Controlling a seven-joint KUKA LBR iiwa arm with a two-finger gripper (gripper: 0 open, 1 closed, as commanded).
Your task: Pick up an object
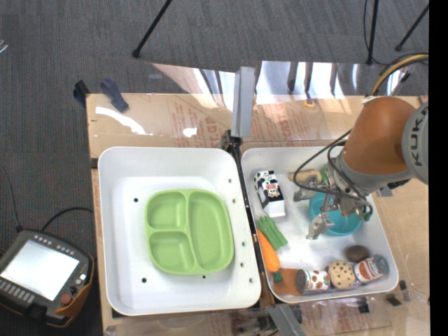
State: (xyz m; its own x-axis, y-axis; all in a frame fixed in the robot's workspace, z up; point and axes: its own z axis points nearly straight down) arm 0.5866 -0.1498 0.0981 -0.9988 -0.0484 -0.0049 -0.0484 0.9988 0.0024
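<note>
On a cardboard-topped bench [175,121] over dark grey carpet [70,40], two white bins sit side by side. Left of the right bin [388,257] lies a green divided plate [189,231]. Inside that bin, the gripper [329,219] hangs with fingers slightly apart, holding nothing, over a teal bowl [343,222], near a carrot [269,252] and cow-print carton [269,193].

Two white bins [112,187] are counted; one green plate [189,231], one carton [269,193], one carrot [270,252], two cans [313,280], one teal bowl [344,222].

Glossy green plastic plate [189,231], smooth white plastic bins [112,187], brown cardboard bench [161,121]
</note>
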